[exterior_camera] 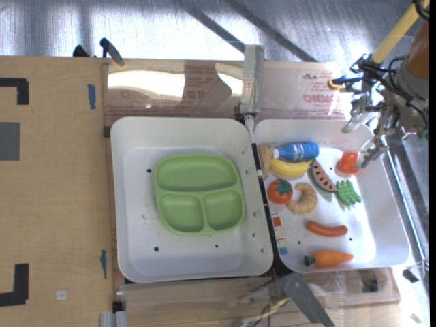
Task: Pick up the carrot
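Down at the lower edge of the right bin [392, 203] lies the carrot [332, 257], orange with a small green tuft at its left end, and that is what I am after. Its long axis runs nearly level across the frame, tuft toward the left, blunt tip toward the right and tilted only slightly. It sits apart from its neighbours: the sausage [327, 229] is just above it, roughly parallel, with a strip of bare white between the two.

My claw [368, 138] hangs at the upper right of the frame, over the top right corner of the same bin, close to a small red toy [348, 162]. From this slanted view I cannot tell whether it is spread or closed (the metal parts blur together against the bin wall), and I see nothing held in it.

So the relation that matters: the carrot lies down-frame and a little left of the claw, with the watermelon slice [321, 177] and the green leafy piece [348, 193] between them. I judge the move needs a long run down the frame, then a grip set across the carrot's short width, meaning the closing direction should run up-and-down in the frame. The nearby sausage is the likely wrong catch if I come in too high.
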Action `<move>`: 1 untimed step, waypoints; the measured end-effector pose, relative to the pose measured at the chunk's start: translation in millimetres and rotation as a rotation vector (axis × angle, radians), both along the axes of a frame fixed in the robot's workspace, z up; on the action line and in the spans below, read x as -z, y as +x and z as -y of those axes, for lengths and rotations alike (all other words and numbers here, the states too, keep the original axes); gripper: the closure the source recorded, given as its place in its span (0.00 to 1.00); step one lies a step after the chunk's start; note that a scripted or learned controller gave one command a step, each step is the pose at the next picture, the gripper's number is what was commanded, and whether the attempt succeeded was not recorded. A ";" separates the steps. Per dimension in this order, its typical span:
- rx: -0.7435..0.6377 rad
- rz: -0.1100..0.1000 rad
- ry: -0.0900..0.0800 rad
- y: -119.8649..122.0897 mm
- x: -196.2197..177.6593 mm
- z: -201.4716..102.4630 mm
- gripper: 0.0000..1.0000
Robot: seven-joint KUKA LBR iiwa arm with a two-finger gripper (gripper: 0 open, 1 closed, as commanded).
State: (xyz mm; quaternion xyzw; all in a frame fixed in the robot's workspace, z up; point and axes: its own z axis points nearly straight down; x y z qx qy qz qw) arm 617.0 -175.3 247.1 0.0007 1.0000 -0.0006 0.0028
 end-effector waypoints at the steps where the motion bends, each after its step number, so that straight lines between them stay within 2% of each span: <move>1: 0.164 0.000 0.003 5.6 148.6 -74.9 0.00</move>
